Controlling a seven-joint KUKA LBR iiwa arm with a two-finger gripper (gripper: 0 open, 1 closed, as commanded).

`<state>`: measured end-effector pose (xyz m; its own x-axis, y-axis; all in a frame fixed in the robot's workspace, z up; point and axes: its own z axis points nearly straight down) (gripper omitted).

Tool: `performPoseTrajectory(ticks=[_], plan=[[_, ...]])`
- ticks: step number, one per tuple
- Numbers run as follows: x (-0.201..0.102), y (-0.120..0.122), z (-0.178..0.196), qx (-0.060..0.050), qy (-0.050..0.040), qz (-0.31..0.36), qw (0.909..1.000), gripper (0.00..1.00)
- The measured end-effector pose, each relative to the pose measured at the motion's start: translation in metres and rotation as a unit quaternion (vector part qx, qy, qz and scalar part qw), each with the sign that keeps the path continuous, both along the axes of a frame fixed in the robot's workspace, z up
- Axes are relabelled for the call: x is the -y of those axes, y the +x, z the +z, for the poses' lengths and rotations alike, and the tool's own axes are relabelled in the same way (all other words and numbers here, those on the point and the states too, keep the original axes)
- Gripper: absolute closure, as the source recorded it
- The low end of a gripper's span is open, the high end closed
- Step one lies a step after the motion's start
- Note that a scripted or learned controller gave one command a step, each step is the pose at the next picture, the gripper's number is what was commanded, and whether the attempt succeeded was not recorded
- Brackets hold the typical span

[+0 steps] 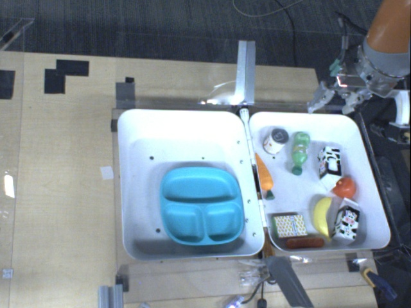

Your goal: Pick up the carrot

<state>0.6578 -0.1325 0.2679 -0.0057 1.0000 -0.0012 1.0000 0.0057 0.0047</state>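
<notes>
While the carrot (264, 176) lies untouched against the left wall of the right bin (369, 165), nothing of the pick looks done. It rests lengthwise along that wall, just beside the divider between the bins, its orange body pointing toward the far side and a greenish end toward the near side.

The gripper (339, 99) hangs above the far rim of the right bin, well apart from the carrot and off toward the bin's far right corner. Its fingers look spread, with nothing between them.

Judging from this, the whole task is left: the arm must travel across the bin to the left wall, come down over the carrot, close on it and lift. The wall close beside the carrot may leave little room for one finger, so the grasp could be awkward.

Other things share the right bin: a small can (277, 139) and a green bottle (299, 151) near the carrot, a cow-print carton (330, 161), a red-orange fruit (345, 187), a banana (322, 215), a patterned block (289, 224) and a brown sausage-like piece (304, 241). A blue tray (202, 204) sits in the left bin (138, 172).
</notes>
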Motion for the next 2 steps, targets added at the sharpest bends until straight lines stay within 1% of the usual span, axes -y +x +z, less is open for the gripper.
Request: performPoseTrajectory(ticks=[1, 2], plan=[[-0.048, -0.007, -0.119, 0.0, 0.0008, -0.034, 0.9994, 0.0], [-0.148, -0.058, -0.082, 0.0, 0.0016, -0.061, 0.9981, 0.0]])
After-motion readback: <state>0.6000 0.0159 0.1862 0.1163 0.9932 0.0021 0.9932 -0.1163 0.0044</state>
